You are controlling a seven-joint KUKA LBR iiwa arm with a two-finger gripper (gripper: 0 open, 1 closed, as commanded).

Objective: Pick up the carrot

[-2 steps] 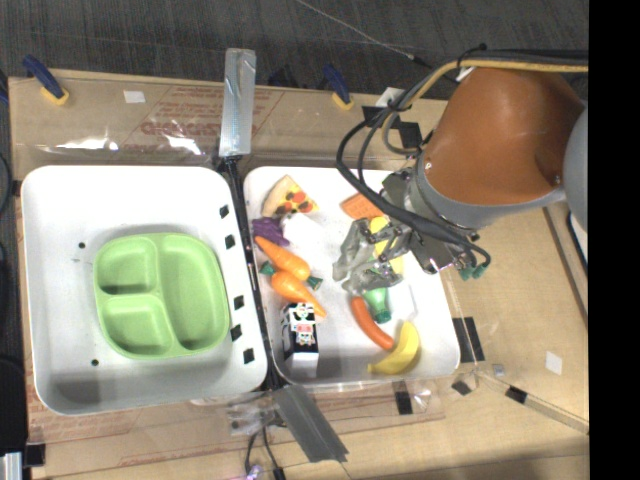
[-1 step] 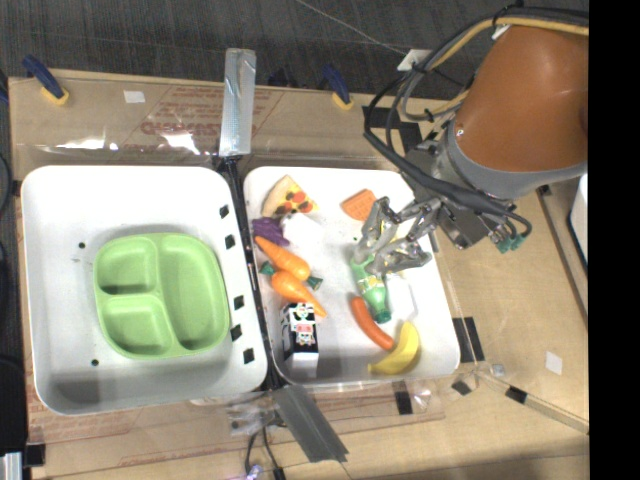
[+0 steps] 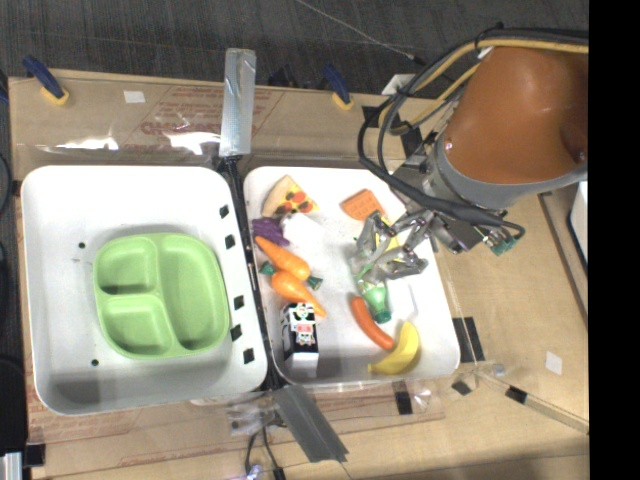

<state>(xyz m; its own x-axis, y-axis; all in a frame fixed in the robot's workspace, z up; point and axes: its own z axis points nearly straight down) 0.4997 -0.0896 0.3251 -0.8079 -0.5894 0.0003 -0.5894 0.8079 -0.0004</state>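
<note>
Camera view: two orange carrots (image 3: 284,257) with green tops lie in the right bin (image 3: 440,318), near its left wall, one just below the other. Beside them are a purple toy (image 3: 269,232), a pizza slice (image 3: 289,198), a small cow figure (image 3: 301,328), a red pepper (image 3: 370,320) and a banana (image 3: 400,351). The end effector (image 3: 388,258) hangs over the bin's right half, well apart from the carrots; I cannot tell how wide it stands. The left bin (image 3: 50,208) holds a green divided plate (image 3: 160,293).
</note>
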